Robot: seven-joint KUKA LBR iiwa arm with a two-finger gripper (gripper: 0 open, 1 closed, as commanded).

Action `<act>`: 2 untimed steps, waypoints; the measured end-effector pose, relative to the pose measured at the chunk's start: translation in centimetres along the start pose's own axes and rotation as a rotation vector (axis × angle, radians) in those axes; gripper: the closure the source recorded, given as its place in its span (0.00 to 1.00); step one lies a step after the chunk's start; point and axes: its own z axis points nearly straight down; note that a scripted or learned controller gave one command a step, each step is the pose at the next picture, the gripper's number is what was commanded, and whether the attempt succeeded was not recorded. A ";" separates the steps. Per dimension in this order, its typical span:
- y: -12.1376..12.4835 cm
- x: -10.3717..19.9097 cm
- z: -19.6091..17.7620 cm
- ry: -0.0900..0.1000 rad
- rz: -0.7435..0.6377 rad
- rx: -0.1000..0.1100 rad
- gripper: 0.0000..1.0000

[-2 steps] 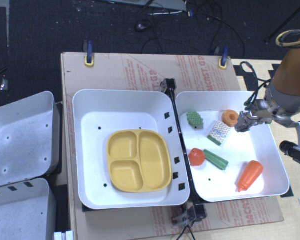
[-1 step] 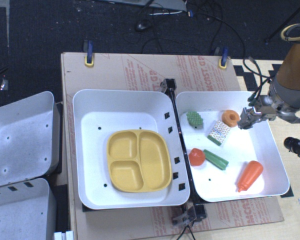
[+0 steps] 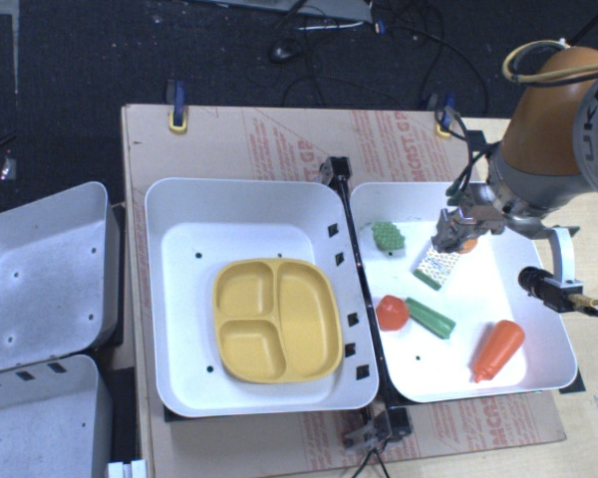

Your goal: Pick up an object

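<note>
Camera view: tool [image 3: 456, 237] just above speckled block [image 3: 435, 266]

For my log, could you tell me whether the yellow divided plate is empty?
Empty: the yellow divided plate in the left bin shows three bare compartments.

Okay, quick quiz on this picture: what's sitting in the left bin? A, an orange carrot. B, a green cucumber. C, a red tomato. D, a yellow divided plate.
D: the yellow divided plate lies alone in the left bin, while the carrot, tomato and cucumber all lie in the right bin.
</note>
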 end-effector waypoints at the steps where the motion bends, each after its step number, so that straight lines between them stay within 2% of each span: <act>1: 1.9 5.9 0.2 0.000 -0.001 -0.002 1.00; 2: 2.6 11.0 -1.2 0.000 0.000 -0.002 1.00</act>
